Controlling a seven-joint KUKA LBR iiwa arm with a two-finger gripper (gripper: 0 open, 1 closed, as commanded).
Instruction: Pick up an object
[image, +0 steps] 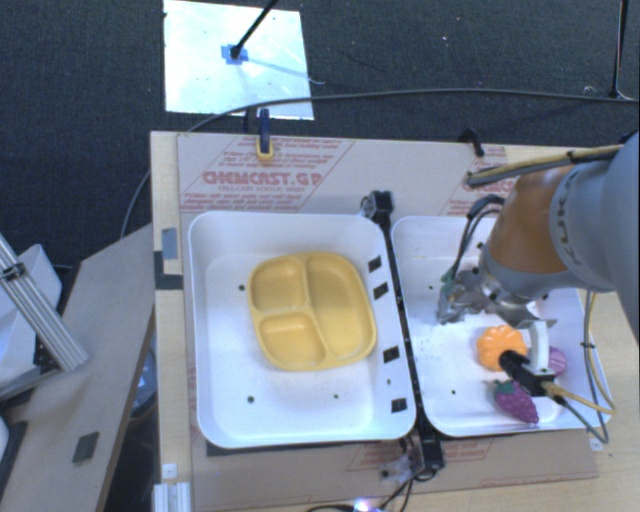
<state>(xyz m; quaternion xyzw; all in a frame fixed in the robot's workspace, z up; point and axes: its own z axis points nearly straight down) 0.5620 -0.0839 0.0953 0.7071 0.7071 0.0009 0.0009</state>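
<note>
In the right bin (440, 405) lie an orange rounded toy (495, 346), a purple grape-like toy (517, 402) near the front edge, and a small pink piece (556, 360) at the right. My gripper (450, 306) hangs low over the bin's left middle, to the left of the orange toy and apart from it. I see nothing held in it. The grey arm with its orange band covers the bin's back right.
The left bin (225, 400) holds a yellow divided plate (310, 310) in its middle. A black clip strip (388, 300) runs along the seam between the two bins. Bare white floor lies at the front left of the right bin.
</note>
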